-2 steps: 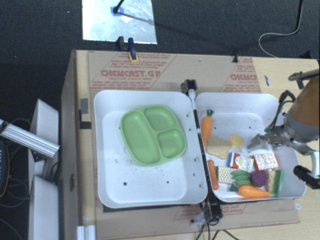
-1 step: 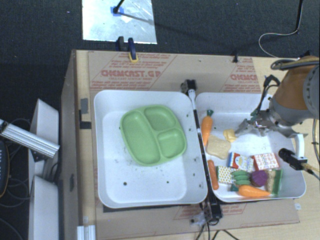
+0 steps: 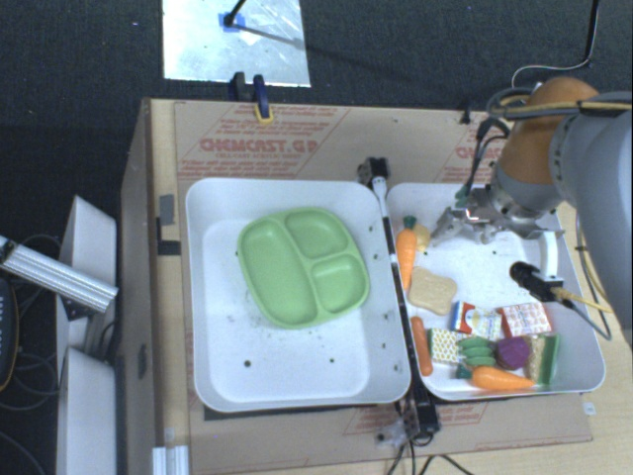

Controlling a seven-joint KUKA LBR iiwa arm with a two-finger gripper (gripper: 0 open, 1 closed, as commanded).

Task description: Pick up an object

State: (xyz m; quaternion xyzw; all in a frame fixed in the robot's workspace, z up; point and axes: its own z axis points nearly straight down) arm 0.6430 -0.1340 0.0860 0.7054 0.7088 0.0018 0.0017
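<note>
This looks like a robotics lab: a grey industrial arm with an orange band (image 3: pixel 569 137) reaches over a bench covered by brown printed cardboard (image 3: pixel 259 139), two shallow white plastic bins (image 3: pixel 213 295) sit side by side, loose black cables (image 3: pixel 593 18) trail over dark carpet (image 3: pixel 69 57).

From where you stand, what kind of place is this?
Most likely a robot test lab, not a kitchen. A grey arm reaches over two white bins on a cardboard-covered bench. One bin holds a green tray, the other toy food such as a carrot. Cables trail around.
</note>
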